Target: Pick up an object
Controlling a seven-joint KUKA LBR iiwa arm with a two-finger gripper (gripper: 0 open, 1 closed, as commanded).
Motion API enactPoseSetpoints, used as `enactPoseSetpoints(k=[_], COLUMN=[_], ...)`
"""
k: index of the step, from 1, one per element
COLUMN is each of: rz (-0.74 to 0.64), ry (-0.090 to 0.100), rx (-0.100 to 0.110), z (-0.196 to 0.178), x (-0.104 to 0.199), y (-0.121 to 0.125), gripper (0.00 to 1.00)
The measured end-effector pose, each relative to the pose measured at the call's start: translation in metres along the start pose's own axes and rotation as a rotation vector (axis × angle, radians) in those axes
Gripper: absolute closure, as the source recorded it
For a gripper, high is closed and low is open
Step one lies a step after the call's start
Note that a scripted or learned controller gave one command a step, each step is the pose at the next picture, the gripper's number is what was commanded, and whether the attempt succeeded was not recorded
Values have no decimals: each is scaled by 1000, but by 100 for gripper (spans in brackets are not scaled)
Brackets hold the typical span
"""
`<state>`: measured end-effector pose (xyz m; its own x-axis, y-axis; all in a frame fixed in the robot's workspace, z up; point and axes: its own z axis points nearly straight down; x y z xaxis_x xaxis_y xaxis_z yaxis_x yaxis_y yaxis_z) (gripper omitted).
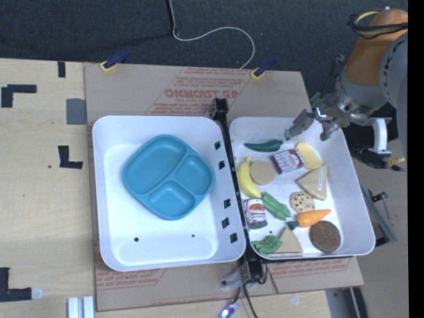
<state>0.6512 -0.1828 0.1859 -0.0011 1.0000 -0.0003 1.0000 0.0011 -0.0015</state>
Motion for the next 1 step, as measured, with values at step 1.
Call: enactPoseSetpoints(k=[1], rz=[-3], ry=[4], rx=[6], z=[16], x=[59], y=[-63], gripper=[0])
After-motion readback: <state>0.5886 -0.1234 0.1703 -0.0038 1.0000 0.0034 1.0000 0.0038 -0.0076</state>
